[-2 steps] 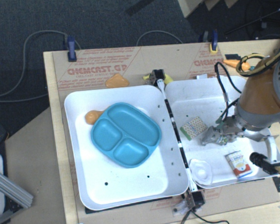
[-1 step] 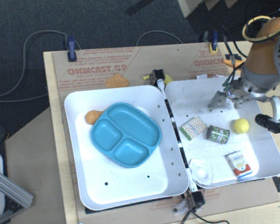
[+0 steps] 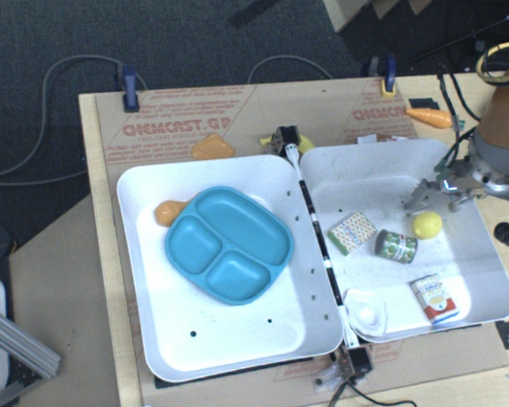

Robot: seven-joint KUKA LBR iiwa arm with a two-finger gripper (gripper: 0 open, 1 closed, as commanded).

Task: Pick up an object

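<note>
Hand (image 3: 432, 193) over right bin (image 3: 501, 285), just above lemon (image 3: 426, 225); nothing held.

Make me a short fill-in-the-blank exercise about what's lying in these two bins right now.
1. The blue divided plate lies in the ____ bin.
2. The small round fruit beside the green can is ____ in colour.
3. The gripper hangs over the ____ bin.
4. The orange object peeks out from the plate's upper ____ edge.

Missing words: left; yellow; right; left
</note>
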